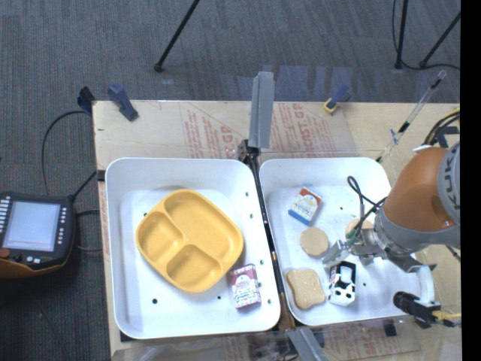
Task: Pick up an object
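Note:
In the right bin [376,173] lie a blue, white and red carton [305,205], a round tan biscuit [314,241], a slice of toast [304,288] and a black-and-white cow-patterned object [343,285]. My gripper [340,256] hangs low over the bin's front half, just above the cow-patterned object and right of the biscuit. The grey wrist and orange band [421,190] come in from the right. A tan thing [353,227] peeks out beside the wrist, mostly hidden. Nothing shows as lifted off the bin floor.
The left bin [120,277] holds a yellow divided plate [189,239] and a small dark-red box [245,286] near its front right corner. A grey post [261,115] stands behind the wall between the bins. A black cable [359,194] loops beside the wrist.

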Action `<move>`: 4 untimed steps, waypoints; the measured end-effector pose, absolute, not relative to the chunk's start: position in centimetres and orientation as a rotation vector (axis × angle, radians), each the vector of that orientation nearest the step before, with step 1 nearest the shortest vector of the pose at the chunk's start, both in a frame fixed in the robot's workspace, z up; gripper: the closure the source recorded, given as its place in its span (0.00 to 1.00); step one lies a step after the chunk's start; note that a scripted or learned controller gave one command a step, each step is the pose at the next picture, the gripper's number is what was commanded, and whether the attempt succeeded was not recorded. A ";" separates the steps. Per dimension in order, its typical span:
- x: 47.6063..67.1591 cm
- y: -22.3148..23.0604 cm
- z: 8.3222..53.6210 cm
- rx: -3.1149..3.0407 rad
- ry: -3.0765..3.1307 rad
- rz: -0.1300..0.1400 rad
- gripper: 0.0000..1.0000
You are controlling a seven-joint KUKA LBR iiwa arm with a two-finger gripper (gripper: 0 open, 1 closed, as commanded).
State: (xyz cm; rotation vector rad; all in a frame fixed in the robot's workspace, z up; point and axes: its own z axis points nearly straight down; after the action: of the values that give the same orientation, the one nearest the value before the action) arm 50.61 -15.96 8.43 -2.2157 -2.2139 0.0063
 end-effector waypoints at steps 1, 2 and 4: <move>50.7 -16.2 9.5 -2.225 -2.206 0.003 1.00; 50.4 -20.6 9.0 -2.451 -1.979 -0.010 1.00; 62.0 -18.4 8.8 -2.248 -2.194 0.000 1.00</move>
State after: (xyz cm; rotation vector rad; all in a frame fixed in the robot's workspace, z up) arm 62.01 -18.36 8.75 -2.2481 -2.1943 0.0004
